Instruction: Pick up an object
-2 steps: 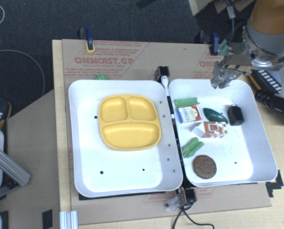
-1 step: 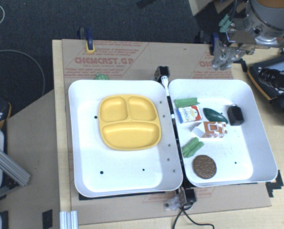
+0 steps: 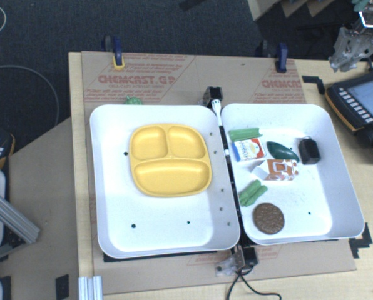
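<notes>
Green bean pod | right bin | long axis diagonal, lower-left to upper-right | claw state: cannot tell

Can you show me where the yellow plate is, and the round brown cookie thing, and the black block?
yellow plate (image 3: 171, 160): camera view, on the ridge between its compartments.
round brown disc (image 3: 269, 218): camera view, on the middle of its top face.
black block (image 3: 308, 150): camera view, on its top.
</notes>
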Action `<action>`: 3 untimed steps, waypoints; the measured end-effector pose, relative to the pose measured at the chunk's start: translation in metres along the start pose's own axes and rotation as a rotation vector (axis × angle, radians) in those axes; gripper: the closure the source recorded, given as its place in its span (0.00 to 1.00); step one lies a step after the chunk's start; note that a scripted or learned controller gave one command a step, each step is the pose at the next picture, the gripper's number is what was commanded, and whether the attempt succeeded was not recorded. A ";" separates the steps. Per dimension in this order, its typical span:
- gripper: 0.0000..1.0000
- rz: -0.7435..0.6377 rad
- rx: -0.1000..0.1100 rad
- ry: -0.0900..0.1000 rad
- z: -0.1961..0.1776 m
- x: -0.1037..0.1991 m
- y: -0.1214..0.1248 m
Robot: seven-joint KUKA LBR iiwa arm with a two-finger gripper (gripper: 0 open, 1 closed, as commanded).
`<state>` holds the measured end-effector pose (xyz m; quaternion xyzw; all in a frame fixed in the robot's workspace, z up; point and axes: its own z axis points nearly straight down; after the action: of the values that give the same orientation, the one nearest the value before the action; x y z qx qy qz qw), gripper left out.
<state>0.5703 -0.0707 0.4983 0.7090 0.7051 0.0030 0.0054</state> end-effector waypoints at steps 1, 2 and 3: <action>1.00 0.000 0.010 0.001 0.016 -0.049 0.010; 1.00 -0.010 0.027 0.007 0.146 0.008 -0.019; 1.00 -0.016 0.017 0.007 0.167 0.098 -0.016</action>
<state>0.5570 0.0266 0.3311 0.7034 0.7108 -0.0005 -0.0031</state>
